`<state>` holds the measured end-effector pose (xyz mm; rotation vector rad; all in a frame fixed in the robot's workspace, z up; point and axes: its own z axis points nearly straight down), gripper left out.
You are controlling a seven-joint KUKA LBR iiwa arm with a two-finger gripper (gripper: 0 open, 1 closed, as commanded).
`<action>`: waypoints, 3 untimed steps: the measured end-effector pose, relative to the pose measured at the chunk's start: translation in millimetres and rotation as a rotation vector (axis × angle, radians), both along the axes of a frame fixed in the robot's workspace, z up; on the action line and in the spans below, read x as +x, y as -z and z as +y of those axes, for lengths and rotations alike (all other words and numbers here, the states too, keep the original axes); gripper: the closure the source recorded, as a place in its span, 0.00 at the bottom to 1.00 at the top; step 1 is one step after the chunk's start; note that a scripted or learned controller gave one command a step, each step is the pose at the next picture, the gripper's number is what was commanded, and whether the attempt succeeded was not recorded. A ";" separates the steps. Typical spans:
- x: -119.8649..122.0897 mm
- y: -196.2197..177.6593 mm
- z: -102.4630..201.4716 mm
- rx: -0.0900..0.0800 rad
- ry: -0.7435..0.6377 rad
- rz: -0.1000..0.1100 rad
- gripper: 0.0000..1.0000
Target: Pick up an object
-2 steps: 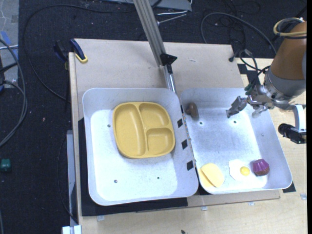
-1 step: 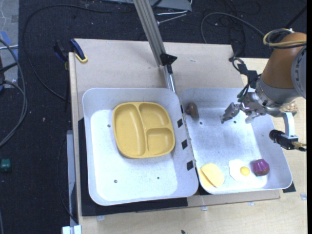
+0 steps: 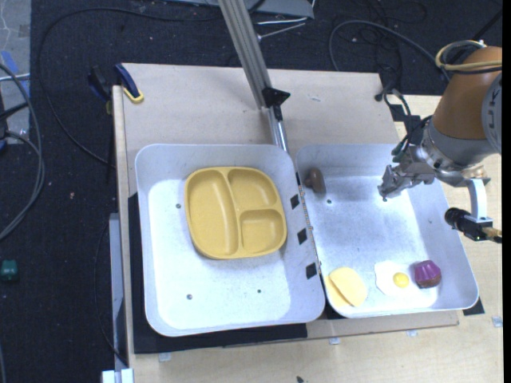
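Note:
My gripper [image 3: 389, 187] hangs over the upper right part of the right bin [image 3: 375, 230], with nothing visible between its fingers. A small brown object [image 3: 314, 180] lies near that bin's upper left corner. Along the bin's front edge lie a yellow slice-shaped piece [image 3: 348, 286], a toy fried egg [image 3: 397, 278] and a purple object [image 3: 427, 274]. All of them sit well apart from the gripper.
The left bin [image 3: 160, 294] holds a yellow divided plate [image 3: 235, 211]. A metal pole [image 3: 247, 42] slants down to the gap between the bins. The right bin's middle floor is bare.

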<state>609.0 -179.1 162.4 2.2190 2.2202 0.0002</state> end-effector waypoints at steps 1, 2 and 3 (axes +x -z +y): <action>-2.2 -59.5 -1.7 0.001 -0.001 0.001 1.00; -2.0 -42.3 -1.4 0.001 0.000 0.003 1.00; -15.4 -47.4 60.6 0.003 -0.006 0.003 1.00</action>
